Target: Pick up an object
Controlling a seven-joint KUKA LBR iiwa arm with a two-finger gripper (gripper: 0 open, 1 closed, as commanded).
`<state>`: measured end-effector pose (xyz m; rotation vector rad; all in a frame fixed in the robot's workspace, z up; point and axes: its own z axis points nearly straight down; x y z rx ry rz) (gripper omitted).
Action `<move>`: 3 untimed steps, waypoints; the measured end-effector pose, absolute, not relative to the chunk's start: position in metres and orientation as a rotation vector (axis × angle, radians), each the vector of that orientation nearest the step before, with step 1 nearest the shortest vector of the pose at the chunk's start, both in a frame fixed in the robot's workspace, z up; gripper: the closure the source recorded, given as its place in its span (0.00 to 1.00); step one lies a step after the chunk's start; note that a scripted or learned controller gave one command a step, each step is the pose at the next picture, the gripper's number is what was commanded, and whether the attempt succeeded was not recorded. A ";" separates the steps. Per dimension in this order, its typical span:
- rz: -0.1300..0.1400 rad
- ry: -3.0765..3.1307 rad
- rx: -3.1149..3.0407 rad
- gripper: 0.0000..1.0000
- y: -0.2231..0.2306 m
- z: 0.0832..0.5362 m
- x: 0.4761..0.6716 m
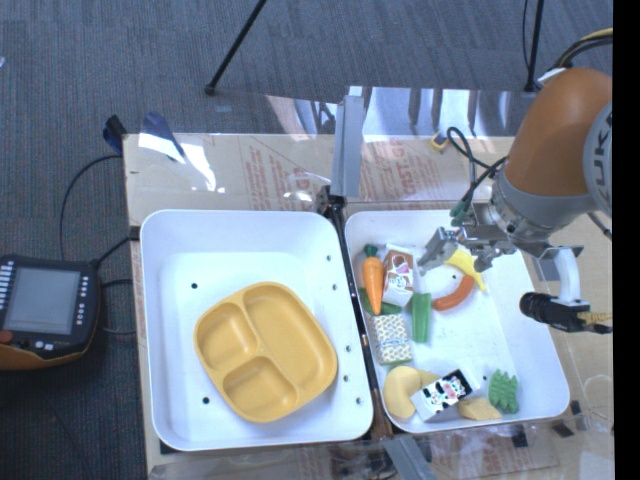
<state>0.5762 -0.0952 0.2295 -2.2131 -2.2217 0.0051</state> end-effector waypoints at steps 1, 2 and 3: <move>0.006 -2.404 -2.010 0.00 -0.082 0.102 0.574; -0.016 -2.441 -1.986 0.00 -0.094 0.094 0.572; -0.008 -2.432 -1.990 1.00 -0.095 0.100 0.571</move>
